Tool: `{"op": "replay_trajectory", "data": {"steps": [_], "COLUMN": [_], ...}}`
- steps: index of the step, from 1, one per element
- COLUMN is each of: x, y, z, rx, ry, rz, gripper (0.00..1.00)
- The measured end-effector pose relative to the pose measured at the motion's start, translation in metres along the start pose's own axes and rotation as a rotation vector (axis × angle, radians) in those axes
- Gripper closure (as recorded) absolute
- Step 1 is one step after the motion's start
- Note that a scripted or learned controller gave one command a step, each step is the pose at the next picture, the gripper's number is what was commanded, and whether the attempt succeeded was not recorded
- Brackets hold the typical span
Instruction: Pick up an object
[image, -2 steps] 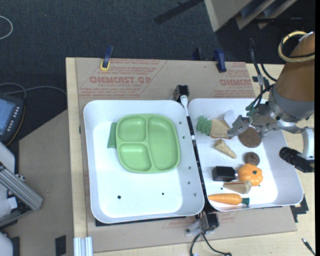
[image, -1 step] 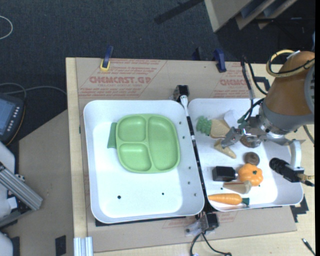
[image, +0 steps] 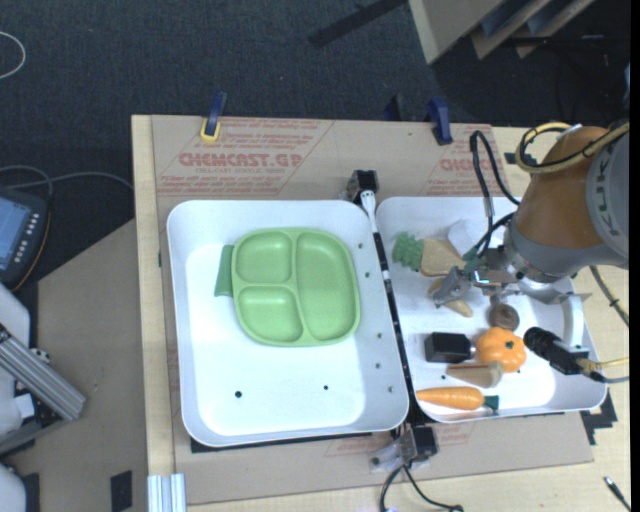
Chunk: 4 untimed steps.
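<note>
Now, from my remote desk:
Gripper (image: 455, 290): centre right of frame, low in the right bin (image: 420, 215); I cannot tell its state.
Pumpkin (image: 500, 349): lower right, beside a carrot (image: 455, 399).
Green tray (image: 296, 285): left bin (image: 200, 300).

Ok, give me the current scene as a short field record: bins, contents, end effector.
left bin: green divided plate
right bin: carrot, small orange pumpkin, black block, green leafy piece, tan wedge
end effector: low in right bin, beside tan wedge
grasp: cannot tell
arm: enters from right
</note>
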<state>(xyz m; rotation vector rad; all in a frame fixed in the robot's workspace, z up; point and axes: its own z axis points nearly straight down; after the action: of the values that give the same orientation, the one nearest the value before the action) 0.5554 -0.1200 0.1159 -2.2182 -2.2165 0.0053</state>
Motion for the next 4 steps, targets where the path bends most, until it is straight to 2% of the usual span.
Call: {"op": "replay_trajectory", "data": {"steps": [1, 2, 4], "x": [0.001, 0.000, -0.001], "y": [0.000, 0.000, 0.011], "z": [0.033, 0.021, -0.067], "rx": [-0.002, -0.005, -0.012], "ry": [0.000, -0.001, -0.003], "rz": [-0.001, 0.001, -0.002], "gripper": [0.00, 1.00, 1.00]}}
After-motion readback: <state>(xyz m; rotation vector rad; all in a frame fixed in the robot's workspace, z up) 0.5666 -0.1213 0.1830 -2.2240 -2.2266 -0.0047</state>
